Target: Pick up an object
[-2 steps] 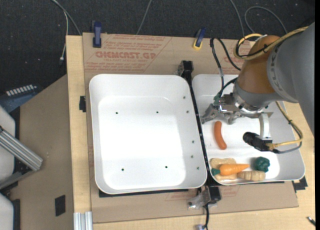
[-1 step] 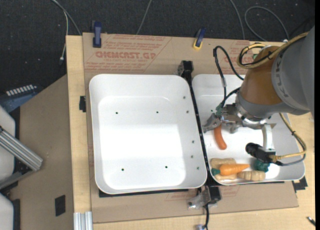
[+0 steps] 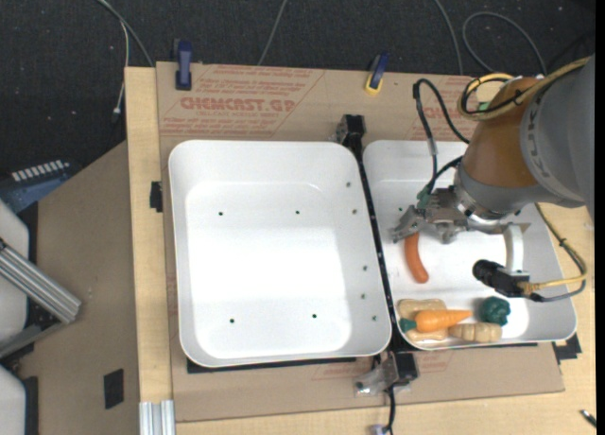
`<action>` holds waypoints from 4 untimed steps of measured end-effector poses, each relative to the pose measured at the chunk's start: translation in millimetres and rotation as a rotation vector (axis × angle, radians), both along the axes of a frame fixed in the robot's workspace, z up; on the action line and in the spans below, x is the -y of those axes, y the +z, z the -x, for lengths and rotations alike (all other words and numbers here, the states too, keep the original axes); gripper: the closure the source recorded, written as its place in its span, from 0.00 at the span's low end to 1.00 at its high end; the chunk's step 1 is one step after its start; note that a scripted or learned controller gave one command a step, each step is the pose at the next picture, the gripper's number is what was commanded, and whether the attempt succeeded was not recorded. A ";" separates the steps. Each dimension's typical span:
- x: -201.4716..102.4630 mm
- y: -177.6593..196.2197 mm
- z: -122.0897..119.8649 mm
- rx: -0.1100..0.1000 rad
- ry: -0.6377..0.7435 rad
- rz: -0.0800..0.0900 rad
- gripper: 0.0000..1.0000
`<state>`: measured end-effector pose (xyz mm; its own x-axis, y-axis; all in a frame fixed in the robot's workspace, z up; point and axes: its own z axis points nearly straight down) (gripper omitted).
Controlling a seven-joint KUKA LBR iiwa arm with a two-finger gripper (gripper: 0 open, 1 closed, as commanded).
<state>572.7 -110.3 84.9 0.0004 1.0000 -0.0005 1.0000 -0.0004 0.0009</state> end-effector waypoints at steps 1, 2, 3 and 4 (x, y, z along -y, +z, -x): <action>15.7 45.8 58.3 0.001 0.005 -0.001 0.00; -19.3 -1.5 30.5 -0.002 0.004 -0.001 0.00; -17.1 11.1 29.8 0.002 0.001 0.000 1.00; -68.9 104.4 26.5 0.008 -0.004 -0.002 1.00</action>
<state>546.2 -41.4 189.3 0.0045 1.0000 0.0015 0.9999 -0.0045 0.0092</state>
